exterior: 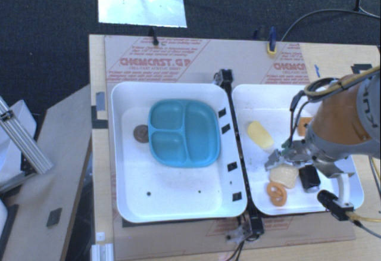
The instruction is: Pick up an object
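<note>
In the camera view, two white bins are seen side by side on the surface (178,57). The left bin (172,191) is occupied by a blue divided plate (181,133), laid flat towards its far side, and a small round brownish disc (141,133) is seen just beside the plate's left edge.

The right bin (262,105) is entered from the right by the grey arm (342,126), which is bent low over the bin. The gripper (275,159) is lowered near the bin's middle. Whether it is open or closed cannot be told, and nothing can be seen held in it.

The loose objects are all found in the right bin. A pale yellow piece (259,134) lies just beyond the gripper, towards the far left. A tan piece (284,176) lies just beside the gripper on the near side, and an orange pretzel-shaped piece (276,193) lies against the tan piece's near edge. A small orange piece (304,127) is partly hidden behind the arm.
</note>
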You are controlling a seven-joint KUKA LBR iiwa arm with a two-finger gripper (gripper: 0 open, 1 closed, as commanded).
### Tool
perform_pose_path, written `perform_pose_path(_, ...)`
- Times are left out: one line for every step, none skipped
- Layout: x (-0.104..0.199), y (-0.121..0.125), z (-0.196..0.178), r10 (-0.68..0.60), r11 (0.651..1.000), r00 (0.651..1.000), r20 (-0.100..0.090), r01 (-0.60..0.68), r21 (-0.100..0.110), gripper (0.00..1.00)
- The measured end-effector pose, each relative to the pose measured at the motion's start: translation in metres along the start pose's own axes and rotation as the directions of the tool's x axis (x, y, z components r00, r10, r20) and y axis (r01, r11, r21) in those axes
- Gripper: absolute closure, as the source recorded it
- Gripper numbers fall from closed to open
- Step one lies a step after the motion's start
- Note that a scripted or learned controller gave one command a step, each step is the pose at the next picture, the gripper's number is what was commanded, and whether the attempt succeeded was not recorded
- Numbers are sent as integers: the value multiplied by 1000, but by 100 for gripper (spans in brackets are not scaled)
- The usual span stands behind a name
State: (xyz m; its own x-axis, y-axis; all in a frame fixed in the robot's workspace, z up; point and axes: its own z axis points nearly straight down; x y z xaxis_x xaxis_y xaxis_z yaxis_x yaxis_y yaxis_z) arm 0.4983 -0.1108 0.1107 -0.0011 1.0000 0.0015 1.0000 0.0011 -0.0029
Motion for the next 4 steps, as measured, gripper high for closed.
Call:
perform_pose_path(-1,1,-13,1,1000,1000,2,-1,-5,100)
perform_pose_path(-4,3,-77,-3,1000,1000,3,3,-11,100)
perform_pose_path(-7,-5,-134,-3,1000,1000,3,3,-10,100)
perform_pose_path(-7,-4,-154,-4,1000,1000,3,4,-8,100)
